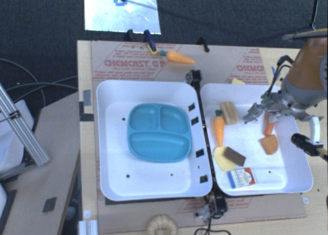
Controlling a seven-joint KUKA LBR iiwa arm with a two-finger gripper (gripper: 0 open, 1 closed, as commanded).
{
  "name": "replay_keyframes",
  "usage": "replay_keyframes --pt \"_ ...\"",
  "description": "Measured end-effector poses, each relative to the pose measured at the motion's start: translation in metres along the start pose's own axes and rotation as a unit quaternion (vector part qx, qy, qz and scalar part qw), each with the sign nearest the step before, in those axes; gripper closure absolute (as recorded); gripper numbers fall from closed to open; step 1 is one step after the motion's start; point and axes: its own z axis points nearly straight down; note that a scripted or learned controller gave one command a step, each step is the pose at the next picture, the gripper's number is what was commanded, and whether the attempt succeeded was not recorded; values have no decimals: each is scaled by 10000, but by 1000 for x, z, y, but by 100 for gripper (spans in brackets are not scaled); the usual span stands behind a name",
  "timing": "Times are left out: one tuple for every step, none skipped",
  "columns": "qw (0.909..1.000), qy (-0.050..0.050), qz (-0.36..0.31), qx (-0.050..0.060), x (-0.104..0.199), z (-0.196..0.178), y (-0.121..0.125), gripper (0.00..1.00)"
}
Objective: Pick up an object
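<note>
Two bins (154,88), one plate (159,131), two carrots (219,129)

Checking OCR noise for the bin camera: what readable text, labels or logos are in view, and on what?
"CHEMCAST" in red, on the brown sheet under the bins, printed upside down behind the left bin; a smaller line below it is too blurred to read.
The same red print repeats behind the right bin, partly hidden, not fully legible.
Small carton in the right bin: blue and red label, too small to read.
No other text is legible.
</note>
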Motion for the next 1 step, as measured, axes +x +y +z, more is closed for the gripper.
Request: replay_keyframes --pt "10000 1 -5 4 4 49 9 0"
